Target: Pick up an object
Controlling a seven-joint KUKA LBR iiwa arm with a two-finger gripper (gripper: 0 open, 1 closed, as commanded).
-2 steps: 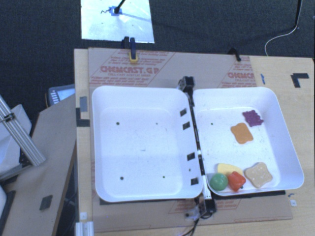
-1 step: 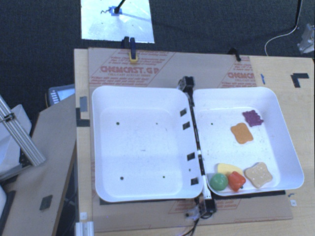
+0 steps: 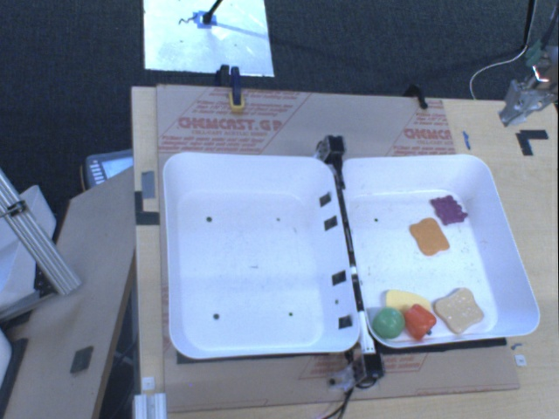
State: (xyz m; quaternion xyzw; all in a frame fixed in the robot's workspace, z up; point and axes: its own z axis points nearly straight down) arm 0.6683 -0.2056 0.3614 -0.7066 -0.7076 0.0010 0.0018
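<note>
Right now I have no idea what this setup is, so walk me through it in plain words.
This is one picture from a camera fixed above a wooden workbench, looking down at a slant. Two shallow white plastic bins sit side by side. The left bin has only small dark dots on its floor. The right bin holds toy food: a purple bunch-shaped piece, an orange oval piece, a tan toast-shaped piece, a yellow wedge, a green ball and a red pepper-like piece. A metal part at the upper right may belong to the robot arm, which reaches in from that side.
</note>
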